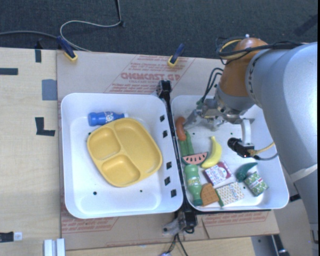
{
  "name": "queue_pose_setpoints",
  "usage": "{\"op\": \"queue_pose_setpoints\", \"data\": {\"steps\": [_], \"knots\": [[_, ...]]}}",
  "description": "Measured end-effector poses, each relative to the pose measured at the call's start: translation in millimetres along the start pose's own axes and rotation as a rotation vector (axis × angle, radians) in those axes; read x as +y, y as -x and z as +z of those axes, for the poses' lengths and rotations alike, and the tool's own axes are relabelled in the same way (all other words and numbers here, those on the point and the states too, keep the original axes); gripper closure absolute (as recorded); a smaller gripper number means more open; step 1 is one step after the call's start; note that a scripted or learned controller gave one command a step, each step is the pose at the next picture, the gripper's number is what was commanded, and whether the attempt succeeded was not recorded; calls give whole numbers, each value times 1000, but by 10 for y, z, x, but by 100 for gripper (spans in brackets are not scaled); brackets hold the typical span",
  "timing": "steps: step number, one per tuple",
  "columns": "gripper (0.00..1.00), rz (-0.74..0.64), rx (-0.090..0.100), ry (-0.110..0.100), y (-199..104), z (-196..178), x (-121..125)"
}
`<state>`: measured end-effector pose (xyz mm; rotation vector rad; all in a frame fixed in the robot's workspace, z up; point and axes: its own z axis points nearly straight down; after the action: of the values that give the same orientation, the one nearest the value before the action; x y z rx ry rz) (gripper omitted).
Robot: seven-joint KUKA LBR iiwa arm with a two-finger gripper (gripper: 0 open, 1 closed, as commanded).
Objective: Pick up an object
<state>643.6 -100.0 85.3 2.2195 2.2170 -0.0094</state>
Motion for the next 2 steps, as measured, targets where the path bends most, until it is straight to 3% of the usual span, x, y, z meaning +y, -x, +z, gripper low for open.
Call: {"op": "queue_pose_setpoints", "data": {"steps": [1, 2], "knots": [[0, -4, 5, -14, 78, 14, 118], [0, -4, 8, -12, 228, 17, 225]]}}
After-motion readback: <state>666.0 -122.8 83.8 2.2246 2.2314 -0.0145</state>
